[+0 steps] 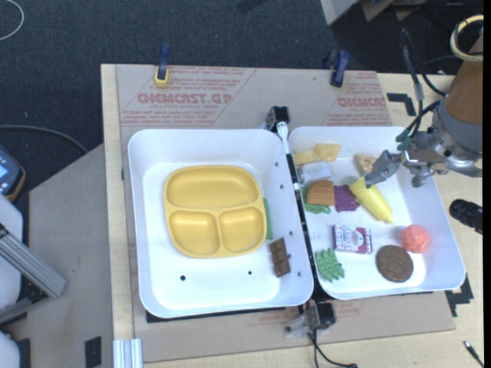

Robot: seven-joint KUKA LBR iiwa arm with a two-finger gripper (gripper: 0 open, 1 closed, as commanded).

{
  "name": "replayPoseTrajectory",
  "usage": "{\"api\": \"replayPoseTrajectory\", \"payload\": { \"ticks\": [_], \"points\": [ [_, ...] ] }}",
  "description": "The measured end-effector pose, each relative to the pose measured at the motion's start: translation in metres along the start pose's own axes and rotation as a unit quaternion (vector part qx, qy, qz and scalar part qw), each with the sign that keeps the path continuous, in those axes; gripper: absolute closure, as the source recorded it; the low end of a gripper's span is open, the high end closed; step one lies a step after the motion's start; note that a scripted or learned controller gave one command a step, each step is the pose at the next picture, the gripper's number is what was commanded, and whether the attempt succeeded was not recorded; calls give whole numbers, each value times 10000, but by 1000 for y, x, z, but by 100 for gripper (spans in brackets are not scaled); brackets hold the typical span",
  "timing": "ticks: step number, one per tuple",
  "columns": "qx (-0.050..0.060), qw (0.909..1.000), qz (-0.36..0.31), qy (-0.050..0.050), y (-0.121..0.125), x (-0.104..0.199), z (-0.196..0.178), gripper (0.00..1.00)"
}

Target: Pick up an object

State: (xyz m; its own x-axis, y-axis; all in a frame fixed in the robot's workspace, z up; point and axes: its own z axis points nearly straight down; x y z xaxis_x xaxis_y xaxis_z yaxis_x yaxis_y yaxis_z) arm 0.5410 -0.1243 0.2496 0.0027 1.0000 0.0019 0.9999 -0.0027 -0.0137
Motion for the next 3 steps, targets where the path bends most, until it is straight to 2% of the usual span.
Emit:
{"api": "replayPoseTrajectory", "payload": {
  "ticks": [1,3],
  "points": [
    [-68,10000,-13,-9,2,0,-7,0],
    [-37,10000,-10,-1,14,-4,84,0]
  ]
}}
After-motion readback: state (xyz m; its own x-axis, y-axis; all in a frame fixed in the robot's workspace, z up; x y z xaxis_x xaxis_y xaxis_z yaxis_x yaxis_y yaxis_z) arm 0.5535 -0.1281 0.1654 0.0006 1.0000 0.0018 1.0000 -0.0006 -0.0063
